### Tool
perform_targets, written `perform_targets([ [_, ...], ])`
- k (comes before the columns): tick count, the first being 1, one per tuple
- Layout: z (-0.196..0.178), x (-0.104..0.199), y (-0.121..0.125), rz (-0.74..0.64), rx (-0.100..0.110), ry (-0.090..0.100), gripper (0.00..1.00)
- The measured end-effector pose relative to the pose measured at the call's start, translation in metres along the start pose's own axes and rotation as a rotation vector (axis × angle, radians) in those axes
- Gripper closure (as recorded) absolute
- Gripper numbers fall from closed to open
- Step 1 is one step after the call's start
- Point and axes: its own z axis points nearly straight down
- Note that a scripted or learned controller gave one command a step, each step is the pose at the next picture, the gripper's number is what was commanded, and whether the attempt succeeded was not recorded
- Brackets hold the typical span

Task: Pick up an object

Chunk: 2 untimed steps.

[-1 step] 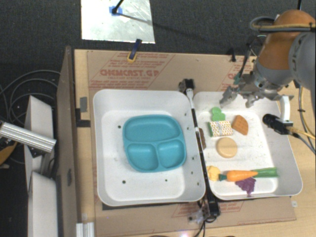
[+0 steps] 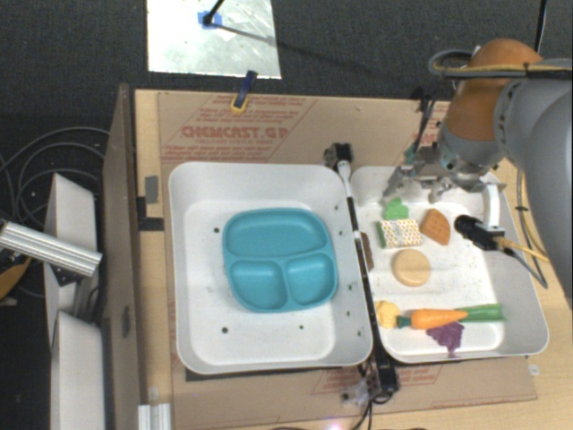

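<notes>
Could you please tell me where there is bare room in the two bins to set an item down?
Left bin: bare floor rings the blue divided tray, widest along the near and left walls. Right bin: the far-left end is crowded by the pincer, green block and bread slice; bare floor lies between the round biscuit and right wall.

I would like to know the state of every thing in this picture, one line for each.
gripper: above the right bin's far end, holding nothing visible
green block: lying loose under the gripper
patterned block: lying flat
brown piece: lying flat
round beige piece: lying flat
carrot: on its side
purple piece: beside the carrot
blue tray: upright, in the left bin
</notes>
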Motion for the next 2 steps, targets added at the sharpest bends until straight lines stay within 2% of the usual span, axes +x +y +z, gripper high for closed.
perform_targets([
  [1,0.047,0.017,0.009,-0.001,-0.001,0.001,0.00],
  [2,0.033,0.016,0.011,-0.002,-0.008,0.000,1.00],
])
